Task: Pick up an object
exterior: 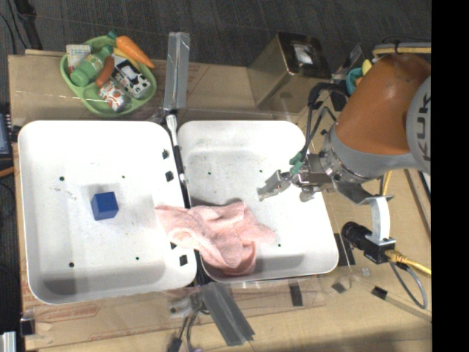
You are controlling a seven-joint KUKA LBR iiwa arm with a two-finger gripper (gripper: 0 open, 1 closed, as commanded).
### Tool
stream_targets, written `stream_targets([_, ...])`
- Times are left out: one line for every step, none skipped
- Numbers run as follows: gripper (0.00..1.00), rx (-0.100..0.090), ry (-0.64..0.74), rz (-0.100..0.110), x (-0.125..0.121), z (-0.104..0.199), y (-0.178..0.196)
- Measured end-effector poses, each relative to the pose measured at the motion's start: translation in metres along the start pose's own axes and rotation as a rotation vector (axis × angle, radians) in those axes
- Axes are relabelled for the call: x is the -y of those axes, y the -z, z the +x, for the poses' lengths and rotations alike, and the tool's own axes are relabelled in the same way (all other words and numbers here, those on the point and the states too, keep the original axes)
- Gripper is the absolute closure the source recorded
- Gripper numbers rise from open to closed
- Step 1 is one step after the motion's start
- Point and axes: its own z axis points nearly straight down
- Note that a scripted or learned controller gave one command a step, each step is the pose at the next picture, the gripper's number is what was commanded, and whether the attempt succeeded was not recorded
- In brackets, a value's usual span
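Note:
A blue cube (105, 204) sits in the left bin (44, 160), left of its middle. A pink cloth (214, 233) lies crumpled over the divider between the bins, mostly in the front of the right bin (242, 141). My gripper (270, 188) hangs over the right half of the right bin, up and to the right of the cloth, pointing left. Nothing shows between its fingers, and it is apart from the cloth.
A green bowl (73, 86) with toy food, including an orange carrot (132, 49), stands on the bench behind the left bin. A brown box (289, 64) sits behind the right bin. A metal bar (176, 72) stands at the back between the bins.

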Motion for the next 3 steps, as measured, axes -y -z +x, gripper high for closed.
stream_targets([0.00,0.000,0.030,0.001,-0.021,0.010,-0.079])
stream_targets([0.00,0.000,0.165,-0.003,-0.040,-0.022,-0.192])
stream_targets([0.00,0.000,-0.014,-0.001,-0.103,-0.005,-0.191])
